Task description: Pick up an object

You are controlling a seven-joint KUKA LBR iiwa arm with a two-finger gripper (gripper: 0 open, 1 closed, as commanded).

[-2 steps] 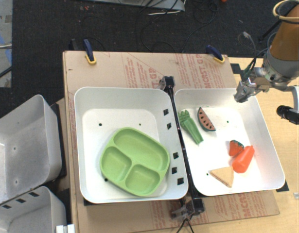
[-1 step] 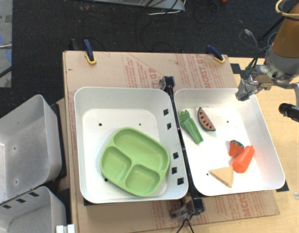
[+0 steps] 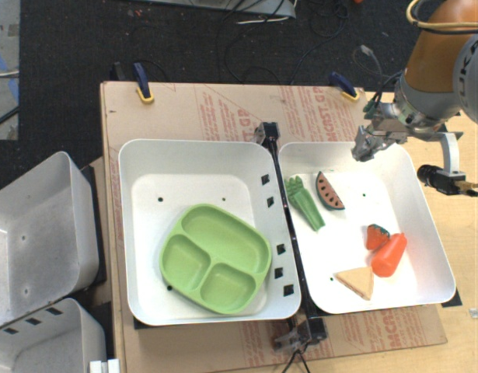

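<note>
Arm (image 3: pixel 441 45) angles down, wrist above right bin's (image 3: pixel 437 235) far edge.

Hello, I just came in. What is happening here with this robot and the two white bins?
The grey arm reaches in from the right, and its claw hangs over the far edge of the right bin, holding nothing. In that bin lie a watermelon slice, a green vegetable toy, a strawberry, an orange carrot-like piece and a tan wedge. The left bin holds a green divided plate.

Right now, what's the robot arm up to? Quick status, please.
Gripper above right bin's far edge, holding nothing. Watermelon slice nearest, untouched. Nothing in the way.
</note>
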